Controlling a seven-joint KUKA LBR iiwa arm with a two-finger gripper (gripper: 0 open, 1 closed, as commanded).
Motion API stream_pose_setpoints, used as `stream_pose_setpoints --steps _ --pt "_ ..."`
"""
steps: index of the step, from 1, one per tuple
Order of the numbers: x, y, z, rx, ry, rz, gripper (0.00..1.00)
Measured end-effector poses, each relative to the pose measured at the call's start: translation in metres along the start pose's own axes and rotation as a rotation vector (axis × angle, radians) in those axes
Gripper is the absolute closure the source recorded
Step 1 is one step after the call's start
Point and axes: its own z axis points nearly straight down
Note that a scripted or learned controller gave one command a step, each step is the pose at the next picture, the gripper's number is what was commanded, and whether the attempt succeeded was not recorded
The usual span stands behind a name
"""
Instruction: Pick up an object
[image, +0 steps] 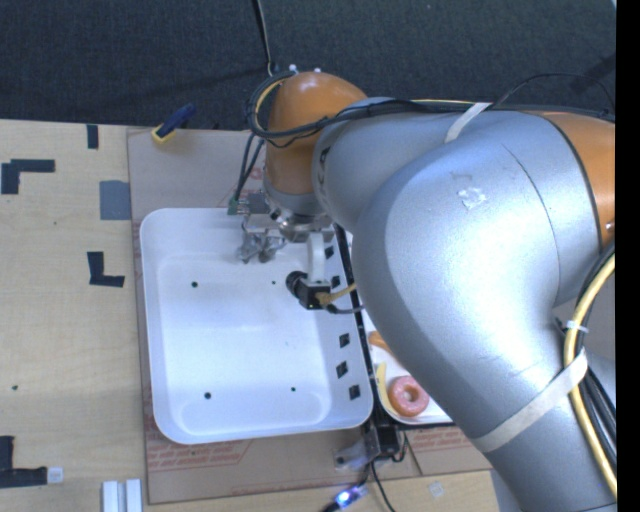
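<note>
Gripper (258, 245) low over far edge of left bin (165, 330), grip state unclear, approach step; next needs a target like the donut (408, 396)

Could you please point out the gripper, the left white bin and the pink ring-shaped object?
gripper (259, 246): camera view, between its fingertips.
left white bin (160, 330): camera view, on its left wall.
pink ring-shaped object (407, 397): camera view, on its visible ring surface.
</note>
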Motion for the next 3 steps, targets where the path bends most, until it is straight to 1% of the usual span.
stream_pose_setpoints --steps 1,2,3 --pt "-0.108 0.001 -0.092 -0.009 0.001 0.010 1.00" --pt "-0.152 0.000 -0.086 -0.001 0.000 0.007 1.00" --pt "-0.069 -0.009 -0.157 -0.008 0.007 -0.006 1.00"
